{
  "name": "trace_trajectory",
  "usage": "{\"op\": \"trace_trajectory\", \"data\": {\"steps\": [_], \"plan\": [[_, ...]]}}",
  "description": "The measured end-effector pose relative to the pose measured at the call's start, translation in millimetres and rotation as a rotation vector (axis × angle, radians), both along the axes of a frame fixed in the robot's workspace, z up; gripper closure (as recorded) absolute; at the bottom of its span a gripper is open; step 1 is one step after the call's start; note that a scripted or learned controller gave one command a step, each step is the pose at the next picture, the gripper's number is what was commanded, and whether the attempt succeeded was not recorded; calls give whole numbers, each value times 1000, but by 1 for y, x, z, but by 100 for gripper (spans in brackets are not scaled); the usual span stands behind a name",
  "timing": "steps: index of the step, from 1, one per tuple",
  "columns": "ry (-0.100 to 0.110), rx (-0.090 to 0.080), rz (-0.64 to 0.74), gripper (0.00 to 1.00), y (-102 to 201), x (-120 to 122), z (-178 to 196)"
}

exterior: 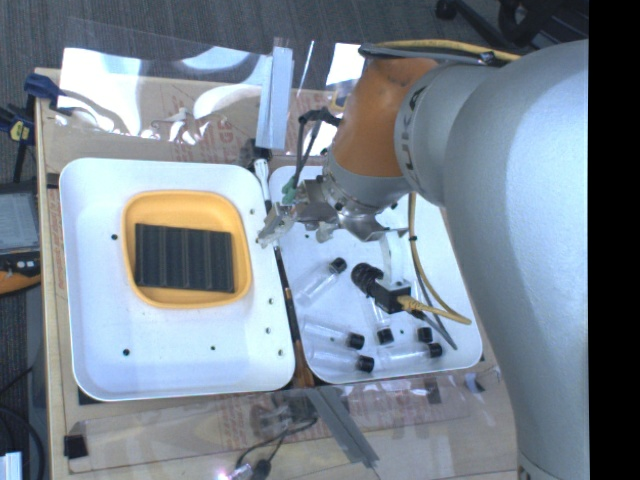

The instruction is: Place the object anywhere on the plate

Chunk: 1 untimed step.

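The left shallow white bin (pixel 90 298) is carrying a yellow, rounded-square plate (pixel 186 249) with a dark ribbed centre. The right shallow white bin (pixel 450 298) is holding scattered clear plastic tubes with black caps (pixel 322 282). The two-finger gripper (pixel 282 220) is hovering over the seam between the bins; whether it is pinching anything cannot be told.

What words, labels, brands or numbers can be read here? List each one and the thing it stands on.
None can be read.
Reddish printing on the cardboard behind the bins: too blurred and glared over to read.
Yellow plate, left bin, right bin, clear tubes with black caps and grey arm: no text to be seen.
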<state>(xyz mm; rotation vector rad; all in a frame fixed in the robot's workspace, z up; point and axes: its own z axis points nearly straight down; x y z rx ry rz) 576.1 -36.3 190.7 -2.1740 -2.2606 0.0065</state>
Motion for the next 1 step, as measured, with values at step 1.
{"op": "trace_trajectory", "data": {"steps": [1], "plan": [[-4,-1,-26,0,32,7,1]]}}
